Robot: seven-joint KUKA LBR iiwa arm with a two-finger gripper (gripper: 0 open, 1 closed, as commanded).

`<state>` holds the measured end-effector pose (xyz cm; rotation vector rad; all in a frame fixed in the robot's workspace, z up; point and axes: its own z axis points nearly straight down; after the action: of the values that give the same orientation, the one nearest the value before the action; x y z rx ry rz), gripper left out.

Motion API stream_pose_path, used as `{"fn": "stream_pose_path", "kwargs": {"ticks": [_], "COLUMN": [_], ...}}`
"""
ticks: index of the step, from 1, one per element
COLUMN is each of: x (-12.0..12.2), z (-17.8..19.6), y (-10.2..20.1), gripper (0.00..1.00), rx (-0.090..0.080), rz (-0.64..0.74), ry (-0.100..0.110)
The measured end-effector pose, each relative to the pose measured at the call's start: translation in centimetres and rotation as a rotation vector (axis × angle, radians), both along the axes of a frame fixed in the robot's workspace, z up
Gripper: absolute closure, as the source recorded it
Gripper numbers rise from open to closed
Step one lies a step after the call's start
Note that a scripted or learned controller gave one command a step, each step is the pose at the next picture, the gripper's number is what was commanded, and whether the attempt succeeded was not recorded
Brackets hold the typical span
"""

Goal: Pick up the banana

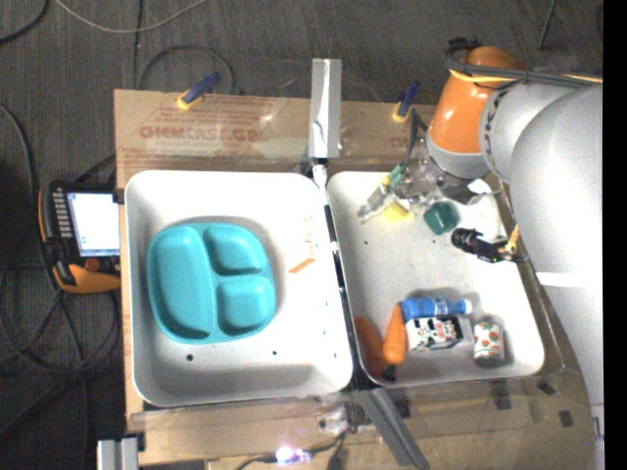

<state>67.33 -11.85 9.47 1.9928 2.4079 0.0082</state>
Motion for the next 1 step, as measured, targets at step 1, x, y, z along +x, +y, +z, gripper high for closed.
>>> {"fn": "stream_pose_path", "kwargs": {"ticks": [1], "x": [0.14], "z": [1.36], "y": [-0.01], "gripper": [1.00], "rx": [-0.003], "rz": [0.004], "ry": [-0.002]}}
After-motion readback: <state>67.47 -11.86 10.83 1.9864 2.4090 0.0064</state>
